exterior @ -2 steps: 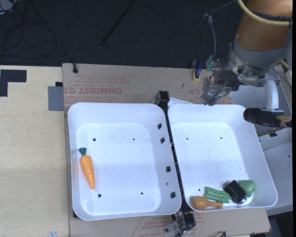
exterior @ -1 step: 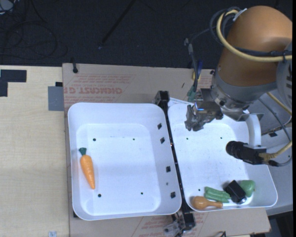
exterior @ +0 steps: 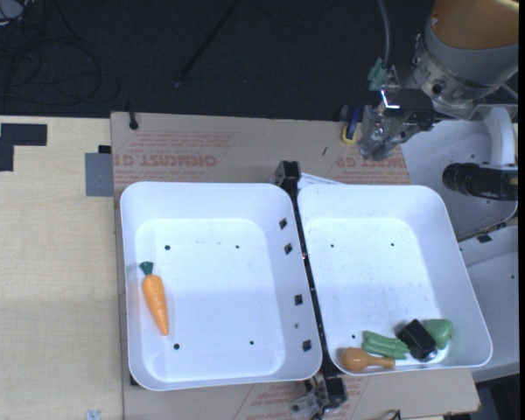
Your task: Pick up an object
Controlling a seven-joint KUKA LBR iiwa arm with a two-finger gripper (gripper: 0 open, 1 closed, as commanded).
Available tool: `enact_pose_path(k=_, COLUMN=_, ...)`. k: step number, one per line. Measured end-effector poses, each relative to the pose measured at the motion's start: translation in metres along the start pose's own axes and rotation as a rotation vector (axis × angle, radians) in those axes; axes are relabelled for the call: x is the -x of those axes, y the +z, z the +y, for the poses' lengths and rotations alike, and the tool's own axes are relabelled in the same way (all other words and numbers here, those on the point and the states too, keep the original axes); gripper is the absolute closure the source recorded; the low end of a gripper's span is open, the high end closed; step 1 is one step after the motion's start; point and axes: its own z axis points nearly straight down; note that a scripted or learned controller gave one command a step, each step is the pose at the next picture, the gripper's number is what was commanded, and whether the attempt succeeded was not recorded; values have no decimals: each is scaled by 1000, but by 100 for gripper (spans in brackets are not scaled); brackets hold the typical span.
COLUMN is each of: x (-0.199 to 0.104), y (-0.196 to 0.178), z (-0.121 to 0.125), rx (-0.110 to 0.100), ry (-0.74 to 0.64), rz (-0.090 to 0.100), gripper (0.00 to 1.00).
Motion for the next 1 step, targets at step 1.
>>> enact_pose_path(k=1, x=-47, y=133, z=-50, rx=-29, ry=-2, rz=1, gripper=100)
